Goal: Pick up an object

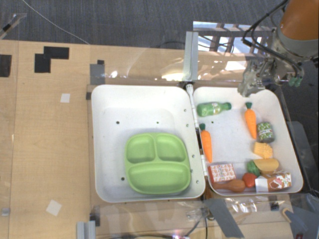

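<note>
One fixed camera looks down at a slant on the desk point(45, 148), both white bins point(107, 133) in frame.

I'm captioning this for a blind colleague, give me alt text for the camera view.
A grey robot arm's gripper hovers over the far edge of the right white bin, which holds toy food including two orange carrots. The left white bin holds a green divided plastic plate.

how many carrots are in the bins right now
2. One carrot lies along the left wall of the right bin, near the divider. The other carrot lies near that bin's far right, below the gripper. None looks hidden.
</note>
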You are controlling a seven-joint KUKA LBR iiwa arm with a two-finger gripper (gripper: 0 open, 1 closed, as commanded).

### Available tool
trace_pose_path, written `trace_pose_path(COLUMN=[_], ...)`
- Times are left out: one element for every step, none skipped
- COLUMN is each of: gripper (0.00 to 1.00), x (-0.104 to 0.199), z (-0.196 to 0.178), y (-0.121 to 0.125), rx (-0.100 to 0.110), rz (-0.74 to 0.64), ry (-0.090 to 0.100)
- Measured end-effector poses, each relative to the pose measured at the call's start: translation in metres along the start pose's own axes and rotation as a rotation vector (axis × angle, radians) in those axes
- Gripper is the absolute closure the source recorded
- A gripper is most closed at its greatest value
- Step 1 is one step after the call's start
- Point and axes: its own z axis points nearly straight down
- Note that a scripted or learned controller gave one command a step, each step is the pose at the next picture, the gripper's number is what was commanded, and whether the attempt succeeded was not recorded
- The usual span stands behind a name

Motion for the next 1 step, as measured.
trace_pose_path(gripper=[1.0], x=[-0.0173], z=[0.1854], y=[-0.0212], rx=[0.0], rz=[-0.015], ry=[0.009])
